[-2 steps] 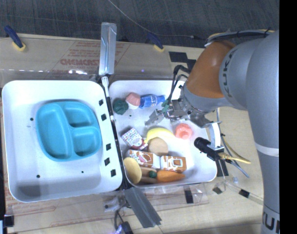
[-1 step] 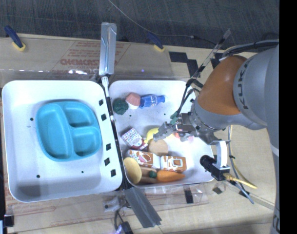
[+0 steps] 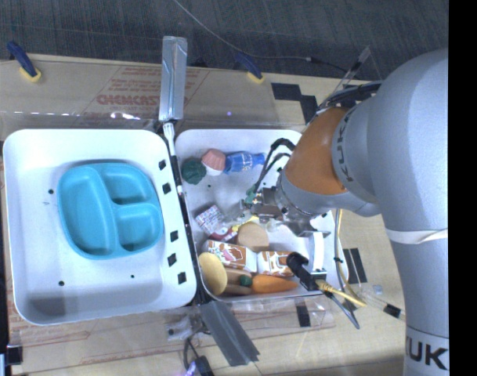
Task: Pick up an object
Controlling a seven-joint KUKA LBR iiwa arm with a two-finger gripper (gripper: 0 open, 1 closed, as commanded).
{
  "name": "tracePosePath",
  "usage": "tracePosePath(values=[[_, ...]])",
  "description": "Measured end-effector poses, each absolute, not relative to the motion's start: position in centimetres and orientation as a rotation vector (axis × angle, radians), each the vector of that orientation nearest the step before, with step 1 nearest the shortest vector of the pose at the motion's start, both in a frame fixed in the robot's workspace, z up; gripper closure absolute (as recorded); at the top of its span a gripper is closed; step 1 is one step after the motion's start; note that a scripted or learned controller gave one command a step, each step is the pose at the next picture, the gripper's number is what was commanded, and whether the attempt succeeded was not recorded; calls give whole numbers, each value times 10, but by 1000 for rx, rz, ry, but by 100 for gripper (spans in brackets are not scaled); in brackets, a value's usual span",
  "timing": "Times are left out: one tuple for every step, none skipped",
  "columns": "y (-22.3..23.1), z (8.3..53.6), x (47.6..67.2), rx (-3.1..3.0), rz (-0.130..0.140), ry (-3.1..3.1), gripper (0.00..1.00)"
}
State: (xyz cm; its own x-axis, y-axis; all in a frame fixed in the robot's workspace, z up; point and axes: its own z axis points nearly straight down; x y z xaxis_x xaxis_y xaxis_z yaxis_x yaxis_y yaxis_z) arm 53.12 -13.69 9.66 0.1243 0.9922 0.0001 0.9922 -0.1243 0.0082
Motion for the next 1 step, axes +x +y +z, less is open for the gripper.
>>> tracePosePath(values=[[-181, 92, 518, 2248, -1, 2195, 0]])
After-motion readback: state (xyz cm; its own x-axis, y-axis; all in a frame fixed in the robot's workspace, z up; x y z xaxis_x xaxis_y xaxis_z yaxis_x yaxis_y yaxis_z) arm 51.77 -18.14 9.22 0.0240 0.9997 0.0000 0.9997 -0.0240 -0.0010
